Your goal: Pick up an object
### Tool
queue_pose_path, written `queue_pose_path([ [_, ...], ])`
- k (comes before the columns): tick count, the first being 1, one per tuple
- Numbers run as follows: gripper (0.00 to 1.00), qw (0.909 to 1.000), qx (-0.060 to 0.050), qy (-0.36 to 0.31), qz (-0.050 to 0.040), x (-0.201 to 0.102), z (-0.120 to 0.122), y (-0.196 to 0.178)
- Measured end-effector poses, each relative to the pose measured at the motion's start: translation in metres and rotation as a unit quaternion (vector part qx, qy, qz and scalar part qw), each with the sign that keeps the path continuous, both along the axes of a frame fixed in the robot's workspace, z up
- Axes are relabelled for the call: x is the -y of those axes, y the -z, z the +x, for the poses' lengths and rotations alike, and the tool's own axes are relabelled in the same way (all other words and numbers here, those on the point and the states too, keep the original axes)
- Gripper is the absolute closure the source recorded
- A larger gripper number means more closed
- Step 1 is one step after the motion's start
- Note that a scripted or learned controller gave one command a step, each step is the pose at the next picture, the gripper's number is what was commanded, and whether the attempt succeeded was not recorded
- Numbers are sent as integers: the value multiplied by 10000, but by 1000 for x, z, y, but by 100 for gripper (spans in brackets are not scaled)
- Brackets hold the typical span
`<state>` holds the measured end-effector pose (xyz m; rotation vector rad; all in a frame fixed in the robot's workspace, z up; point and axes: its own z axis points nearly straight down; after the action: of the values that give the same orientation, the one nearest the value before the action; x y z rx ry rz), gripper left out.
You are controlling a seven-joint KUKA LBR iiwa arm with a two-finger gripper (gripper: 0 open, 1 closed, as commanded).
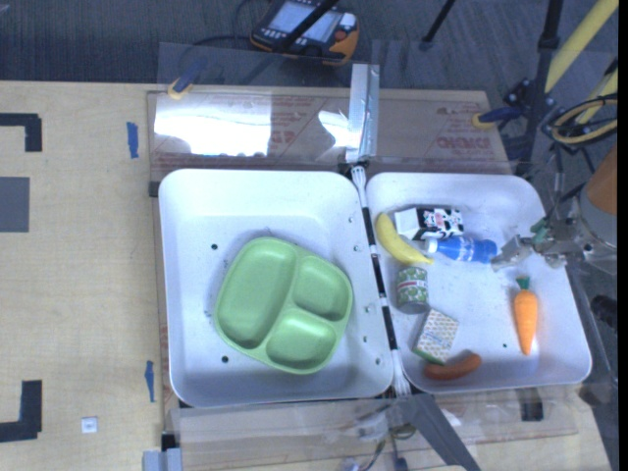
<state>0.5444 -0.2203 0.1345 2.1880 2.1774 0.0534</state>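
Blue translucent plastic bottle (463, 250), slim and cylindrical, lying on its side in the right shallow white bin (491, 312), between a curved yellow banana (395, 243) and the metal two-finger gripper (525, 248); grip state impossible to tell. Nearby, a smooth tapered orange carrot (526, 320), a glossy red sausage (452, 365) and a small round green-labelled can (412, 287). In the left white bin (196, 224), a matte green three-compartment plastic plate (283, 305).

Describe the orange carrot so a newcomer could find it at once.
Look in the right-hand shallow white bin, along its right side. There the orange toy carrot lies lengthwise, green top pointing away. It is apart from the red sausage and the only tapered orange piece.
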Motion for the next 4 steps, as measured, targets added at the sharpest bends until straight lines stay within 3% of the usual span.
queue_pose_path([
  [1, 0, 10000, -3, -22, -3, 0, 0, 0],
  [2, 0, 9859, -303, -1645, 8, -37, 21, -83],
  [3, 0, 9867, -328, -1590, 60, -2, -15, 22],
  [4, 0, 9819, -299, -1871, 7, -43, -53, 48],
])
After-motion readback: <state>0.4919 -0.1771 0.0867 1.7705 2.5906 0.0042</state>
